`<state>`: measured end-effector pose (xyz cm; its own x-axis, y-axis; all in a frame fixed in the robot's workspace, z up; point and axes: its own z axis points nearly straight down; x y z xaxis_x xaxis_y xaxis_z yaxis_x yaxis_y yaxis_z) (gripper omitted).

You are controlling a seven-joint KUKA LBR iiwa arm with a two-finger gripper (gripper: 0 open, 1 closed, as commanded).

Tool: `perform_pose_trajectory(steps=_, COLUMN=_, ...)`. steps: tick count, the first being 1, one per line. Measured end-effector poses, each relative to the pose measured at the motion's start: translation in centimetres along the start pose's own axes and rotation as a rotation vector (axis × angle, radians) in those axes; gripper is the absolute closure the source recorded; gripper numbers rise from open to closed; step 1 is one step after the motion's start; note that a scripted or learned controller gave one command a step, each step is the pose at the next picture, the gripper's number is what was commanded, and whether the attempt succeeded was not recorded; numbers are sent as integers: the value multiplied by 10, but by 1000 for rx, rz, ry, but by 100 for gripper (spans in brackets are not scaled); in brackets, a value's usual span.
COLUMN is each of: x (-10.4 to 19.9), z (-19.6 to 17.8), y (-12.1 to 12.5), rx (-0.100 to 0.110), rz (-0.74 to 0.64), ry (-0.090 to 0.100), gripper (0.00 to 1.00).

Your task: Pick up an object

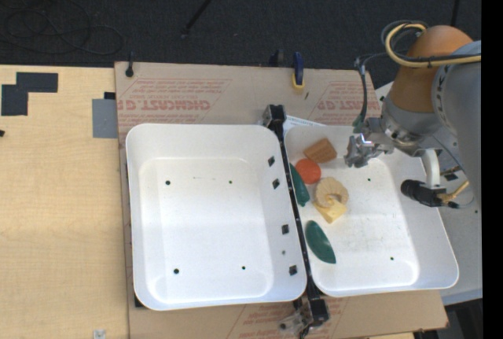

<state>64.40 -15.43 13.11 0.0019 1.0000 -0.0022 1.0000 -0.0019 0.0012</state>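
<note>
A blue clamp point(298, 70) grips the far edge of the brown cardboard sheet point(204, 97) on the worktop point(55, 211). Black cables point(47, 15) lie beyond it.

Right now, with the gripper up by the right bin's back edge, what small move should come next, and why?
Probably shift the gripper toward the brown block and lower. It sits beside the block, holding nothing, and the block lies apart from the orange ball, the nearest other thing in the right bin.

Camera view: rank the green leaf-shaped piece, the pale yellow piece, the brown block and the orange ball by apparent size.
1. Pale yellow piece
2. Green leaf-shaped piece, close to it
3. Brown block
4. Orange ball, nearly alike
</note>
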Motion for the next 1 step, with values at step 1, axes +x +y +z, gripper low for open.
perform_pose_trajectory(steps=1, x=48, z=25, y=-68, rx=12, rz=0, ry=6, gripper=100)
